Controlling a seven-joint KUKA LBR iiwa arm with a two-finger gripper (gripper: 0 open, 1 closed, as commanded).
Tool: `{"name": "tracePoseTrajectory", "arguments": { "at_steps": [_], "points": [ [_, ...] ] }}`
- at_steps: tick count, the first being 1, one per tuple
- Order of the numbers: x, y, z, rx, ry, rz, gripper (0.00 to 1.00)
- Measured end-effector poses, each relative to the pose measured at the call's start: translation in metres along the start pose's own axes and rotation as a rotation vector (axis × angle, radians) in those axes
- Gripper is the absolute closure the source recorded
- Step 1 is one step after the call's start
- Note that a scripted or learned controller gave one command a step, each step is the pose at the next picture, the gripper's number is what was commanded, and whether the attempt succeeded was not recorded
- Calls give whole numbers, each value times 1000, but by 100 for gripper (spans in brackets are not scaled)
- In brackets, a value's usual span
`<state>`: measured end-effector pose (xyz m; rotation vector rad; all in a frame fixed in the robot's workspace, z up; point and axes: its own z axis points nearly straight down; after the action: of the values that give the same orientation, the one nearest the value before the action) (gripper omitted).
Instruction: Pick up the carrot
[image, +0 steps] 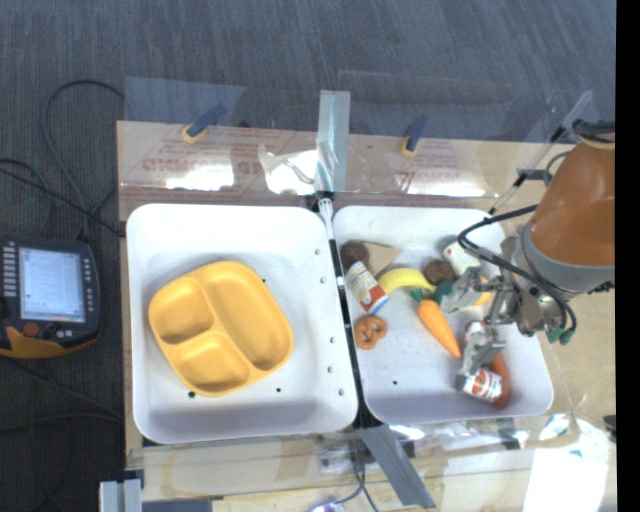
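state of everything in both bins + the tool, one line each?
carrot: lying flat in right bin, not gripped
tool: over right bin, beside carrot
banana: lying next to carrot's top
can: on its side below tool
bottle: lying by divider
pretzel: flat on the bin floor
yellow tray: upright in left bin

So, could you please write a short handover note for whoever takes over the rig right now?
Gripper: low over the right bin, near its right side, just right of the carrot; whether its fingers are open or shut cannot be made out.
Carrot: lying free on the right bin floor, tilted, below the banana. A small can lies just below the gripper.
Left bin: holds the yellow divided tray.
Done: the arm is at the right bin.
Left: grasp the carrot and lift it.
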<state>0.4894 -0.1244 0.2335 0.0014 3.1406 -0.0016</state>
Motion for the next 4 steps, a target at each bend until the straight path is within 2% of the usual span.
{"name": "tracePoseTrajectory", "arguments": {
  "at_steps": [1,2,3,4],
  "points": [
    [-67,15,140,1,-14,90,0],
    [-35,11,141,2,-20,64,0],
    [-36,11,130,5,-23,62,100],
    [0,9,94,-1,0,236,100]
  ]
}}
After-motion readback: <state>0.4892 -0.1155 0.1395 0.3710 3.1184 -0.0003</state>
